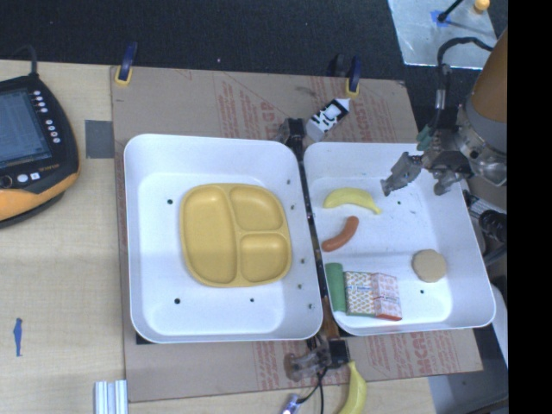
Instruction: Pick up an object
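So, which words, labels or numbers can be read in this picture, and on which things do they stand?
Nothing can be read for certain.
Red print on the cardboard sheet: too blurred.
Print on the red and white packet: too small.
Screen and buttons of the handheld pendant: too small.
Black and white label: unreadable.

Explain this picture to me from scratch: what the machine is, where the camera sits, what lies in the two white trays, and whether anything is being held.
One fixed camera looks down at a slant on a bench. The machine is a robot arm reaching in from the right; its gripper, a two-finger claw, hangs open above the right bin with nothing between its fingers. The left bin holds a yellow divided plate. The right bin holds a toy banana, a sausage, a round tan cookie, a green stick and a small printed box. A control tablet lies at far left.
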You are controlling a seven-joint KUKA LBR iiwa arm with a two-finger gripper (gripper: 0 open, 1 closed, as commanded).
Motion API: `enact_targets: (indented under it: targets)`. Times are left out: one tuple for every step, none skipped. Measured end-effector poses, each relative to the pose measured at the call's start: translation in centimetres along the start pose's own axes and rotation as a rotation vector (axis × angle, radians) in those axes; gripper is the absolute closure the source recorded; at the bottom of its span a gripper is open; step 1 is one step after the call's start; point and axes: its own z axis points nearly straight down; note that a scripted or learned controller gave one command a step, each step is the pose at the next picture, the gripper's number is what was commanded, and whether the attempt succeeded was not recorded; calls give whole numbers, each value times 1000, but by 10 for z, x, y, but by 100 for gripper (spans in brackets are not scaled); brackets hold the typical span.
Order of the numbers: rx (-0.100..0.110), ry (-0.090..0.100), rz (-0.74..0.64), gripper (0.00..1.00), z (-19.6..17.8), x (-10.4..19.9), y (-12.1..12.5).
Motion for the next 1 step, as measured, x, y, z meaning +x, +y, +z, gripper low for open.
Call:
enact_targets:
  targets:
    - [4, -1, -1, 0, 157, -6, 54]
